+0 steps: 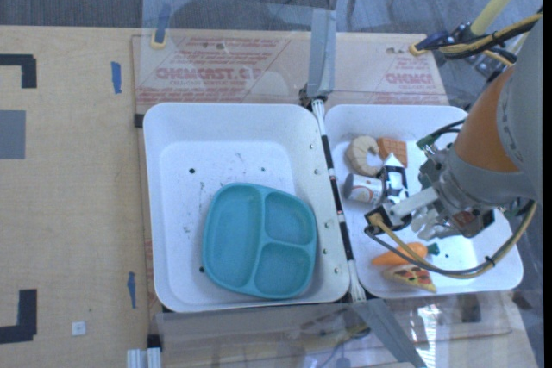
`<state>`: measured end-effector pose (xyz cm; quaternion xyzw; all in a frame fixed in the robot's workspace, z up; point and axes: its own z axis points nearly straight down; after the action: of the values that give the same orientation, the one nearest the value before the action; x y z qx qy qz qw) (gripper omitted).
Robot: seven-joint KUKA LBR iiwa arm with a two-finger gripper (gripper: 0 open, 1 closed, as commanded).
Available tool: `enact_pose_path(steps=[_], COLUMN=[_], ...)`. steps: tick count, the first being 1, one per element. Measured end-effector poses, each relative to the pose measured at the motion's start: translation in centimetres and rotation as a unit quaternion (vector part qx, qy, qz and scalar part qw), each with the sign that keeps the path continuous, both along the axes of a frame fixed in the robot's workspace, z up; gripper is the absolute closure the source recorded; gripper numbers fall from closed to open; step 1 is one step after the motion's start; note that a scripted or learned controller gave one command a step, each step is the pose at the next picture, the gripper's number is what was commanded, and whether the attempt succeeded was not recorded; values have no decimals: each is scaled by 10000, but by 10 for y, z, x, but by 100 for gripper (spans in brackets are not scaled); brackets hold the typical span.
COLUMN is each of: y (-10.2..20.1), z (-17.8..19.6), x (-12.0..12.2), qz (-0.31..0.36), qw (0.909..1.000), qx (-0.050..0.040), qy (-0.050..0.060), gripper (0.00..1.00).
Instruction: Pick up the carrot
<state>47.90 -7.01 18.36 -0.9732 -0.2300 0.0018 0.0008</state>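
— What do we have on the worktop (69, 185)?

— We count two shallow white bins side by side, both smooth plastic with rounded corners. The left bin (172, 134) carries one teal plate (259, 241), a rounded, matt tray split into three compartments. It lies toward five o'clock of that bin.

— And the right bin (388, 110)?

— There we can make out five small things. At eleven o'clock sits one pale, ring-like piece (362, 152), shaped like a bitten doughnut. Just beside it, at its three o'clock, is one flat orange slab (394, 147). Near nine o'clock we see one short grey cylinder (362, 187), something like a tin.

— Where do we find the carrot?

— The carrot (405, 253) lies on the bin floor near six o'clock of the right bin. It is one smooth, orange, tapered piece, stretched roughly from nine to three o'clock. Close at its six o'clock we see one flat wedge (411, 276), yellow with red spots, like a pizza slice. We cannot say whether the two touch.

— And the hand?

— The hand (429, 224) hangs over the middle of the right bin, just at the carrot's one o'clock. It sits at the end of the grey arm (496, 142) with its orange band. We cannot tell whether it is open or closed.
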Motion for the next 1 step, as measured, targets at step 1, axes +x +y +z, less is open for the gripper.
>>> enact_pose_path(steps=[1], y=[15], z=[0], x=[0], qz=[-1281], qw=[9918], qx=[-3], qy=[0], gripper=[100])
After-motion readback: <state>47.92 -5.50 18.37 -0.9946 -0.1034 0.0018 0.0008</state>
